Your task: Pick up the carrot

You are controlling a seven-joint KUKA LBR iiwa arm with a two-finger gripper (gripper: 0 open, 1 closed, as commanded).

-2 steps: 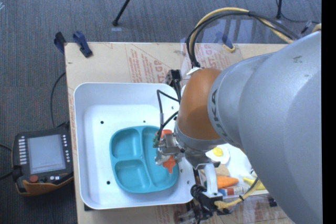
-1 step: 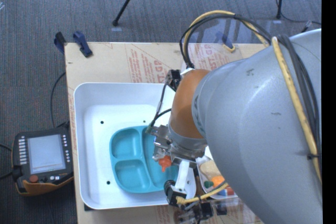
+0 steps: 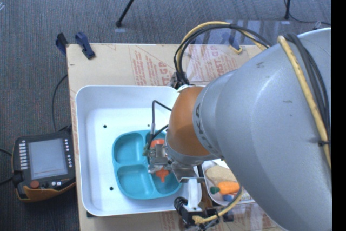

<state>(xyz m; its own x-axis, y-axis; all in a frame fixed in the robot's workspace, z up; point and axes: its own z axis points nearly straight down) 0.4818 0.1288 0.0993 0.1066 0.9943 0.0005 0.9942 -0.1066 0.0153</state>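
The carrot (image 3: pixel 229 187), orange with a green end, lies in the right bin (image 3: pixel 212 196), just below the arm's grey bulk. My gripper (image 3: pixel 157 162) hangs over the left bin (image 3: pixel 94 116), low above the right side of a blue divided plate (image 3: pixel 130 170). It is well to the left of the carrot. A small orange shape (image 3: pixel 162 175) shows right under the gripper on the plate; what it is I cannot tell.
A beige bread-like piece (image 3: pixel 219 173) and a small blue item (image 3: pixel 229 198) lie beside the carrot. The arm covers most of the right bin. A teach pendant (image 3: pixel 44 162) rests on the floor to the left. Blue clamps (image 3: pixel 84 45) sit at the bench's far left corner.
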